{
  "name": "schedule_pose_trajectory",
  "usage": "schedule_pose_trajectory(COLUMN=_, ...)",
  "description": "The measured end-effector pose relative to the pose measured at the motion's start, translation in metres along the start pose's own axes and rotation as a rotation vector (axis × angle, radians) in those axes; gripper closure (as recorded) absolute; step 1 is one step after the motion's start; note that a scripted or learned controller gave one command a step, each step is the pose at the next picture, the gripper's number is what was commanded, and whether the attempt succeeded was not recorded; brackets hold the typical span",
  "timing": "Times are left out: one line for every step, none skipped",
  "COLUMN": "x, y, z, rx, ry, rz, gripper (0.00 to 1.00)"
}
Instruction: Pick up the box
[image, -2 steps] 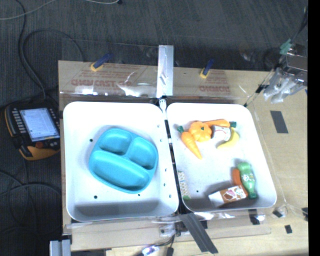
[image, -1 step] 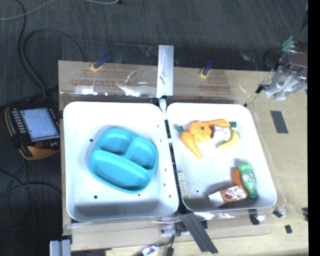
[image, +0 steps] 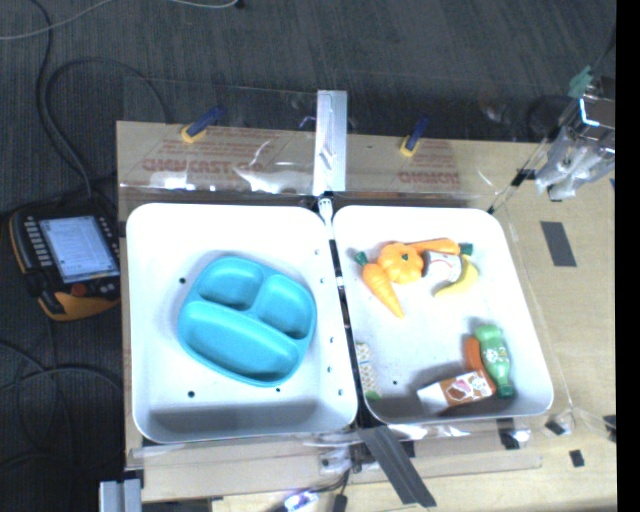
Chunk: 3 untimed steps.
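At the near edge of the right bin (image: 520, 300), close to its front corner, lies the box (image: 459, 389), a small carton with a white end and a red and orange printed face, flat on the bin floor and angled a little. Touching its right end is a green bottle (image: 494, 358), lying on its side and pointing away from the front, with an orange piece (image: 473, 352) pressed against the bottle's left side. Nothing grips or rests on the box.

Further back in the same bin sits a cluster of toy food: an orange carrot (image: 385, 285) slanting toward the middle, an orange pumpkin-like piece (image: 402, 261) just behind it, and a yellow banana (image: 456, 280) curving to the right of them, all close together or touching.

The left bin (image: 150, 330) holds a blue divided plate (image: 246, 317) with three compartments, tilted across the bin floor.

Beyond the bins a clear plastic sheet (image: 260, 160) is held to the bench (image: 580, 330) by two blue and yellow clamps (image: 203, 123).

At the far right corner, well apart from both bins, part of the gripper (image: 572, 165) hangs over the bench edge; whether it is apart or together I cannot tell. To the left of the bench, on the dark floor, lies a handheld control pad (image: 65, 255) with a lit screen
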<state>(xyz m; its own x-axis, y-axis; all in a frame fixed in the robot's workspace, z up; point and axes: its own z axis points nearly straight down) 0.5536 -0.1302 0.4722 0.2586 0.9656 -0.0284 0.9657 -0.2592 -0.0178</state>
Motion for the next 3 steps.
schedule_pose_trajectory(x=0.000, y=0.001, z=-0.008, rx=0.003, ry=-0.005, rz=0.000, gripper=1.00)
schedule_pose_trajectory(x=0.000, y=0.002, z=-0.016, rx=0.006, ry=-0.010, rz=0.000, gripper=1.00)
schedule_pose_trajectory(x=0.000, y=0.004, z=-0.023, rx=0.010, ry=-0.014, rz=0.000, gripper=1.00)
